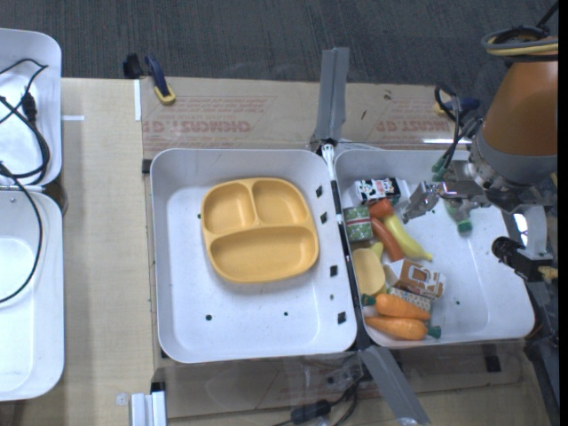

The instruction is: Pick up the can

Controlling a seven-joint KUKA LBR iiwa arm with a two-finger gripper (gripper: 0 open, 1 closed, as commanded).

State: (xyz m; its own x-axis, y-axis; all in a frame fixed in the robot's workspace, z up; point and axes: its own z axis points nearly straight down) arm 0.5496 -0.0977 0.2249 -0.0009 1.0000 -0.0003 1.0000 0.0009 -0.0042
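Gripper (441, 195) low over upper part of right bin (484, 313), metal parts blurred; cannot tell whether open or closed, or whether touching anything. Green can (358, 224) upright at right bin's left wall, beside banana (406, 241) and carrots (397, 318). Yellow divided plate (259, 229) in left bin (182, 309).

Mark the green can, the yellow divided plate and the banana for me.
green can (358, 224): camera view, on its labelled side, against the right bin's left wall.
yellow divided plate (260, 230): camera view, on the ridge between its compartments, in the left bin.
banana (405, 240): camera view, mid-length on its yellow body.
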